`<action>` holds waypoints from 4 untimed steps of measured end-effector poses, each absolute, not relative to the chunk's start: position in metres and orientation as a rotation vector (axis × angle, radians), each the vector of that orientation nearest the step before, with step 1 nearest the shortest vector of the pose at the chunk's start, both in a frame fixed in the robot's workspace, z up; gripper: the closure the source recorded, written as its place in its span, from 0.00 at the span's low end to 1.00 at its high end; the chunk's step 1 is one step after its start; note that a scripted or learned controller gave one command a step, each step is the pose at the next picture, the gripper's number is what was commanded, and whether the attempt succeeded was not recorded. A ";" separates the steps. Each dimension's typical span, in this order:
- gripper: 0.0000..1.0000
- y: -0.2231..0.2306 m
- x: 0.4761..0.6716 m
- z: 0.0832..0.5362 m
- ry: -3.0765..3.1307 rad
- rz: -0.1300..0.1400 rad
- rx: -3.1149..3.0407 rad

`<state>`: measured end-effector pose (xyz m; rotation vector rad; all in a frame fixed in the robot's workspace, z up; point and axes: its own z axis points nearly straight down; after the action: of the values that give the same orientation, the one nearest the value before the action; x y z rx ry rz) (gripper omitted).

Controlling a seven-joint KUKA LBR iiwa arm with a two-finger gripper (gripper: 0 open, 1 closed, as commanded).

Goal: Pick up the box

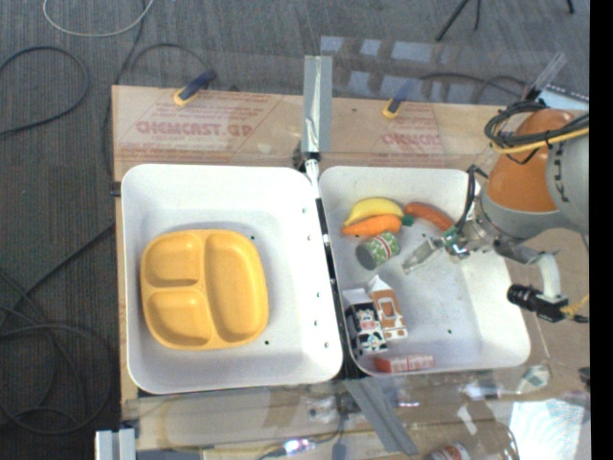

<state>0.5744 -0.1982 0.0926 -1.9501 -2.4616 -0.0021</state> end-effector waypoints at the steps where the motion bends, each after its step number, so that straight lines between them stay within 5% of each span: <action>1: 0.00 -0.135 0.597 0.089 -2.292 -0.006 -2.163; 2: 0.00 -0.099 0.586 0.089 -2.199 -0.008 -2.258; 3: 0.00 -0.182 0.578 0.089 -2.128 -0.006 -2.324; 4: 0.00 -0.172 0.523 0.089 -2.154 -0.006 -2.300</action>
<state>0.5233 -0.1721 0.0893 -2.2996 -2.1538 -0.0062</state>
